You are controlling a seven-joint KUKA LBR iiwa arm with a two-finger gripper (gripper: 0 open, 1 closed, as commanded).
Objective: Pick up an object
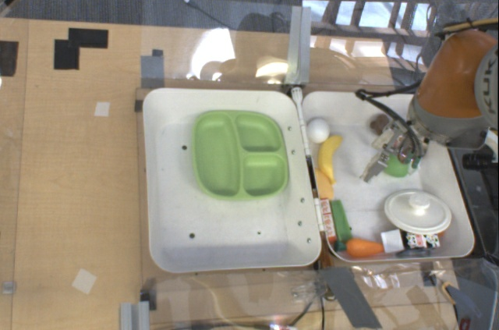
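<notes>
In the right bin (460, 196) lie a white ball (317, 130), a yellow banana (329, 156), a red and green box (336, 220), an orange carrot (363, 248), a white lidded bowl (417, 212) and a small black and white item (412, 242). My gripper (380, 161) hangs low over the middle of this bin, pointing down and to the left. A green object (398, 168) sits right beside it, partly hidden by the wrist. I see nothing held in the gripper.
The left bin (171, 235) holds a green divided plate (239, 154). A grey post (299, 47) stands behind the wall between the bins. The arm's orange band (456, 75) looms over the right bin's far right corner.
</notes>
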